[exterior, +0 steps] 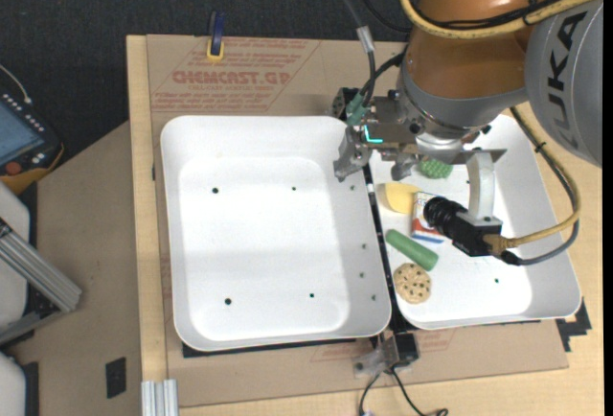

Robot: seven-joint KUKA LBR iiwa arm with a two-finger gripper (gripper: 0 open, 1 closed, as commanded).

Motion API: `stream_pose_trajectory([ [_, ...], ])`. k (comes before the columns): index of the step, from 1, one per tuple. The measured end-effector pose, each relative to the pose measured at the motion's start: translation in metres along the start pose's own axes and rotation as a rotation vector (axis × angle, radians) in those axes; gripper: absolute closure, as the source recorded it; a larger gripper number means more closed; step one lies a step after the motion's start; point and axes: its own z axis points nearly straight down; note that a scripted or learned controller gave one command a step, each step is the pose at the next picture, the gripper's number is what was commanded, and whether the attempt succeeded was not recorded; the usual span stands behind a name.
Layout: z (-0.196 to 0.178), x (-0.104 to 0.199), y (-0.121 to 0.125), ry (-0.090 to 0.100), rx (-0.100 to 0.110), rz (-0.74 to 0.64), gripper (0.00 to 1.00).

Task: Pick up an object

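Observation:
The right bin holds several small objects near its left wall. A pale yellow piece lies beside a green cylinder, and a round speckled cookie sits at the front. A flat white item with red and blue marks is partly covered. A bumpy green object peeks out under the wrist. My gripper hangs low over the back left of this bin, just above the yellow piece and the bumpy green object. The grey and orange arm hides its tip.
The left bin stands next to the right one, and their walls meet at a ridge. Both rest on a cardboard sheet with a blue clip at its back edge. The arm's bulk covers the right bin's back part.

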Motion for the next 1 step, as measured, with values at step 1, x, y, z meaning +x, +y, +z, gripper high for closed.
stream_pose_trajectory([
  [1,-0.0105,0.0004,0.0005,0.0,-0.002,-0.001,1.0],
])
